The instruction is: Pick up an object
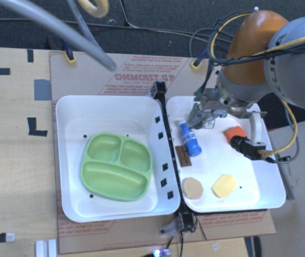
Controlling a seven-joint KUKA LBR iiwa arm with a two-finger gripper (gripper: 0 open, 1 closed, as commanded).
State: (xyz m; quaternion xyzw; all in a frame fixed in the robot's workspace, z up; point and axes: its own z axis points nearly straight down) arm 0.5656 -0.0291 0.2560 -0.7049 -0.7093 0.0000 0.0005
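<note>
Blue bottle (190, 139) is seen lying on its side in the right bin (251, 170), close to the wall that this bin shares with the left bin (77, 116). Its cap end is turned toward the far side of the bench, and its lower end is pointed toward a small brown block (183, 156), which is laid just beside it, nearer the camera. The gripper (201, 118) is held over the far part of the right bin, just beside the cap end of the bottle. Whether the gripper is apart or together cannot be told, since its tip is blurred and partly hidden by the wrist. Nothing can be seen clamped in it, and contact with the bottle cannot be made out.

A round tan disc (192, 188) and a pale yellow piece (224, 186) are placed near the front wall of the same bin, apart from each other. A small orange thing (234, 133) is found toward the right side, partly covered by the robot. A green divided plate (117, 166) is set flat in the left bin. Both bins are rested on a sheet of cardboard (141, 74). The arm (259, 52) is brought in from the right.
</note>
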